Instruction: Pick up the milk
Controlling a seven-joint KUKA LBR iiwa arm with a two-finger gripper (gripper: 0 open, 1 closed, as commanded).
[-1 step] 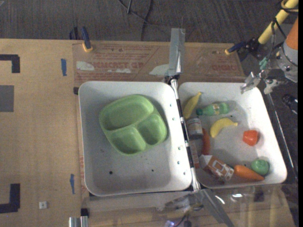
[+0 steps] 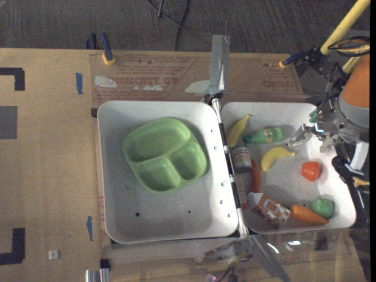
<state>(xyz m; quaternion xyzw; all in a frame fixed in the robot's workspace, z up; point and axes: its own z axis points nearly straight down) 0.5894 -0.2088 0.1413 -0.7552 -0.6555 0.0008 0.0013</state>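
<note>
On my feed the left bin (image 2: pixel 111 216) carries a green divided plate (image 2: pixel 165 154). In the right bin (image 2: pixel 346 216) the milk (image 2: pixel 271 210), a small carton, lies at about 7 o'clock, just beside a carrot (image 2: pixel 306 215). The gripper (image 2: pixel 311 133) hovers near 2 o'clock, well apart from the milk; I cannot tell its state.

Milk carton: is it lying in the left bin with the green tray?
No, the milk carton lies in the right bin, beside the carrot.
</note>
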